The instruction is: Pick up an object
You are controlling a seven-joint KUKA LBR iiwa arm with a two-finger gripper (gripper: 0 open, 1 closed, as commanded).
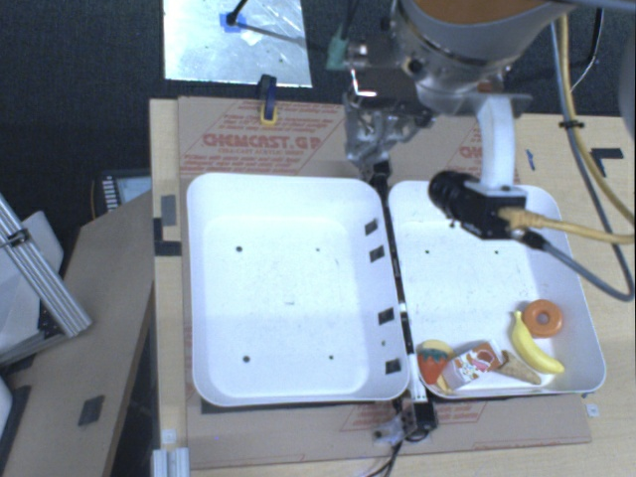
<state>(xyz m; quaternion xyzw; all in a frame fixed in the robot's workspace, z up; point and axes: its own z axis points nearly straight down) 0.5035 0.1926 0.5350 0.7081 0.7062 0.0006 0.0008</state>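
Four small things lie bunched in the near corner of the right bin (586,366): one yellow banana (533,346), curved and lying along the near right wall; one orange ring-shaped piece (543,317) just behind it, near the banana's far end; one white and red packet (472,365) against the near wall; and one orange and red rounded item (433,359) at the packet's left, close to the divide between the bins. A tan wedge lies between packet and banana; what it is cannot be told. The left bin (283,286) is plain white with a few dark dots. Both bins sit on brown printed cardboard (258,137) on a pale wooden bench (616,207). Beyond, a shiny metal sheet (234,23) lies on dark floor. The gripper (378,152) hangs above the far end of the divide, well apart from the objects; whether it is wide or narrow cannot be told.
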